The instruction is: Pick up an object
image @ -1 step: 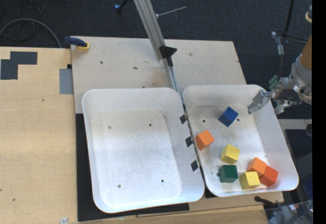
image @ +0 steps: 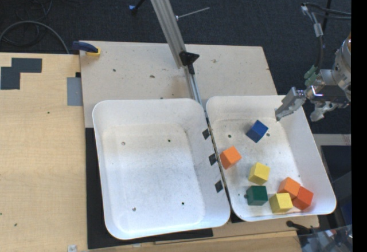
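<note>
Two white bins side by side on the tabletop (image: 229, 62). Left bin (image: 109, 116): bare floor with a few dark specks. Right bin (image: 321, 165) holds seven cubes. Blue cube (image: 257, 130) upper middle, on its own, tilted. Orange cube (image: 230, 157) near the bin's left wall. Yellow cube (image: 259, 173) center. Green cube (image: 257, 195) just below the yellow one. Lower right corner cluster: second yellow cube (image: 281, 203), second orange cube (image: 289, 186) and a red-orange cube (image: 303, 197), packed touching or nearly so.

Pincer (image: 298, 102) at frame right, over the right bin's upper right rim; one long finger (image: 285, 107) slants down-left toward the blue cube, apart from it. Nothing seen between the fingers; cannot tell whether they are spread or pressed together.

Open room: bin floor around the blue cube is free on all sides; the orange cube sits close to the dividing wall; the corner cluster is crowded against the lower right rim. A metal bar (image: 166, 16) slants across the upper middle of the frame.
</note>
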Available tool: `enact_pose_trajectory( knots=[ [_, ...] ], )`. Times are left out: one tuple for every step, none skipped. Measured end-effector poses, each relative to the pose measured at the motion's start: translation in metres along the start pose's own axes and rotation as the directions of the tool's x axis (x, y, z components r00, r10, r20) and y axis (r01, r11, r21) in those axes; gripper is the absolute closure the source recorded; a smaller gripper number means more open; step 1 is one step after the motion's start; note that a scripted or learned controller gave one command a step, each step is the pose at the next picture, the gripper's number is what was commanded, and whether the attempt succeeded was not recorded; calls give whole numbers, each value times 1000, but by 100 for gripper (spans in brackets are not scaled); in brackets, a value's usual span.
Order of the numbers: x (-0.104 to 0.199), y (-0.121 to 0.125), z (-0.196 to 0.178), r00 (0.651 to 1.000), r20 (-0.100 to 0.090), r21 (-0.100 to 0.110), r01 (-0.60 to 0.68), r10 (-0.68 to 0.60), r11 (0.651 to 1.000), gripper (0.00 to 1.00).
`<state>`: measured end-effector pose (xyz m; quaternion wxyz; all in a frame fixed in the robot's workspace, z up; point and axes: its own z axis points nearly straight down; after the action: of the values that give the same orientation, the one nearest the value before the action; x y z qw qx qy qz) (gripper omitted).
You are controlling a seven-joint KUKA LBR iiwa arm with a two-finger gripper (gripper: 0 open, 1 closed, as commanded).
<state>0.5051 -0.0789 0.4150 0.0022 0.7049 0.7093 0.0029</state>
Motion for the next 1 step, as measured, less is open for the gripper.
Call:
enact_pose_trajectory(
  knots=[
    [110, -16, -32, 1000, -1, 6, 2, -2, 1000, 0]
  ],
)
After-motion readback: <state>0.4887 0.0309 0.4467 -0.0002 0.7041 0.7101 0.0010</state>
